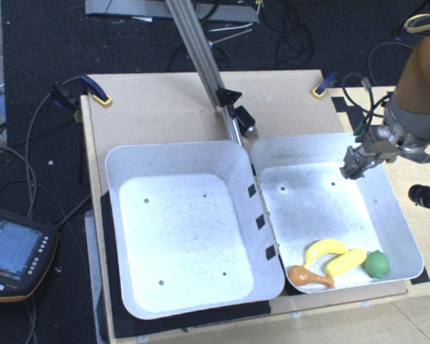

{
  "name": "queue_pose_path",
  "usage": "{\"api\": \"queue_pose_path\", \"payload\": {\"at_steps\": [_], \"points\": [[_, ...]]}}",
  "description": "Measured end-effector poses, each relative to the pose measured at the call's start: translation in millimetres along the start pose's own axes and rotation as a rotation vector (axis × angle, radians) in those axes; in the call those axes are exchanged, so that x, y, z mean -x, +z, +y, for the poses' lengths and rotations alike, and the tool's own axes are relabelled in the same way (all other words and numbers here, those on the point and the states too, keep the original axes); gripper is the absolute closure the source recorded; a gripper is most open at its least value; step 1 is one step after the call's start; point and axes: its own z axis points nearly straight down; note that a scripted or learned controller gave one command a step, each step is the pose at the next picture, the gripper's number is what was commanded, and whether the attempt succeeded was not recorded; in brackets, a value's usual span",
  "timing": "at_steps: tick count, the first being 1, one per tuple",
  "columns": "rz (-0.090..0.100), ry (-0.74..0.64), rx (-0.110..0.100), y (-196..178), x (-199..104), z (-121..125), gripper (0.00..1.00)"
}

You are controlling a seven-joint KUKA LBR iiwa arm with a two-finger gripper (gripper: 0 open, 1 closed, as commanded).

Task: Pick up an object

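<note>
Hovering over right bin [391, 193] at 2 o'clock: claw [351, 168], opening impossible to tell, holding nothing. Waiting at 6 o'clock: 2 bananas [335, 255], probably light, slippery plastic; gripping mid-body likely safest.

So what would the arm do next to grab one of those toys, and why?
Probably swing the gripper toward the near edge of the right bin and lower it. It hangs above the bin's far right side, while the yellow banana, green ball and orange piece all sit clustered in the near corner.
</note>
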Motion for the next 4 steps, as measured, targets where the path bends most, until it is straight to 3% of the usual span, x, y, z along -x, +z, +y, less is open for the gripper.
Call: {"api": "queue_pose_path", "payload": {"at_steps": [4], "points": [[0.002, -0.004, -0.004, 2.3, -212.6, 70.3, 1.0]]}}
